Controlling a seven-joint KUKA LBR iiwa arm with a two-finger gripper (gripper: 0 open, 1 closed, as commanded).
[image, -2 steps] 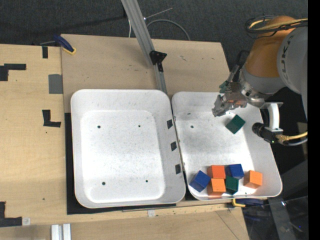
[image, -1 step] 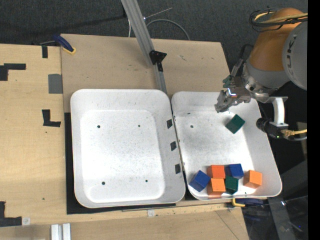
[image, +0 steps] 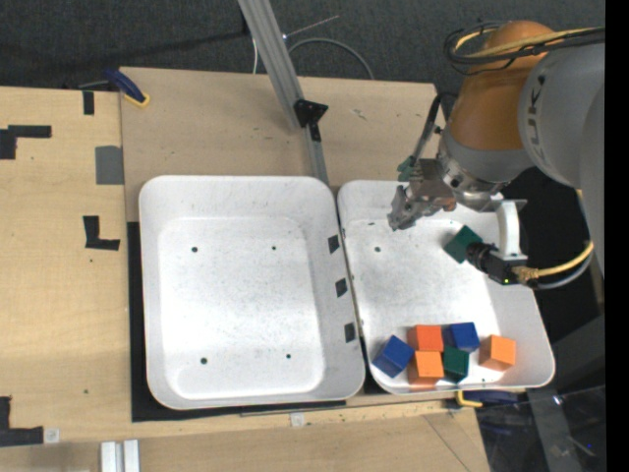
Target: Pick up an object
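- We see the arm [image: 531, 77] coming in from the right, its gripper [image: 405, 214] hanging over the far end of the right bin [image: 393, 273].
- We cannot tell from this view how the gripper is set, and we see no block in it.
- A dark green block [image: 460, 243] lies alone in the right bin, just to the right of the gripper and apart from it.
- At the near end of the same bin we find a tight cluster: a blue block [image: 393, 355] on the left, an orange block [image: 428, 337] and another orange block [image: 428, 365] just in front of it, a second blue block [image: 463, 336], a small green block [image: 454, 363], and a third orange block [image: 499, 351] on the right.
- The left bin [image: 241, 293] sits touching the right one along their shared edge, both on the wooden bench [image: 59, 264].
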